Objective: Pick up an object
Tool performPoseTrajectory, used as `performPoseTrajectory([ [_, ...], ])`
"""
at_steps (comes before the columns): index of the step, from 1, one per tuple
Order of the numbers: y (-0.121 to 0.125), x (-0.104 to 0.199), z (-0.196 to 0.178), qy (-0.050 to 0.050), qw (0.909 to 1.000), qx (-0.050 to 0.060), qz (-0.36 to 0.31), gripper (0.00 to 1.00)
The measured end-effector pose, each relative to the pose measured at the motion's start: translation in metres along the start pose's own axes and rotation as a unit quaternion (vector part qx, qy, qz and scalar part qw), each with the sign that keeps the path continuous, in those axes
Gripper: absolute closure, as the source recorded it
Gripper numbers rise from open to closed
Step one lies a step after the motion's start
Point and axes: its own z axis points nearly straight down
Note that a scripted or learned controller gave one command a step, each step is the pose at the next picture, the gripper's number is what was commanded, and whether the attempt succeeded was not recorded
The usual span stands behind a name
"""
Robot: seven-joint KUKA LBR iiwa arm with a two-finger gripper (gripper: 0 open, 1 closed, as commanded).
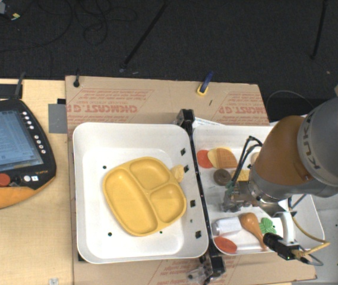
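The pickable objects lie in the right bin (317,218): a red-and-tan piece (216,158) near the divider, a dark round piece (221,176) just below it, a white item (228,224), a small wooden-looking spoon shape (252,223), a green piece (268,225) and a red piece (226,245) at the front edge. All of them appear to rest on the bin floor; none is lifted.

The end effector (235,199) is low inside this bin, among those objects, just above the white item and beside the dark round piece. The wrist and its cables hide its tips, so I cannot tell how it is set or whether it has anything in it.

Judging from this, the task is at the reach-and-grasp stage: the arm (293,156) is down at the objects, but no pickup is visible, and the closing and lifting are left.

The left bin (91,153) holds a yellow divided tray (142,195), well apart from the arm. A teach pendant (11,153) sits on the counter (26,236) to the left.
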Motion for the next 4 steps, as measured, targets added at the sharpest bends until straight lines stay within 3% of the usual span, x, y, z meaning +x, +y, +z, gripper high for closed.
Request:
performPoseTrajectory([
  [2, 0.02, 0.0, -0.11, -0.001, 1.0, -0.004, -0.005, 1.0],
  [3, 0.021, -0.001, -0.132, 0.0, 1.0, -0.003, -0.005, 1.0],
  [4, 0.079, 0.002, -0.139, 0.0, 1.0, -0.004, -0.005, 1.0],
])
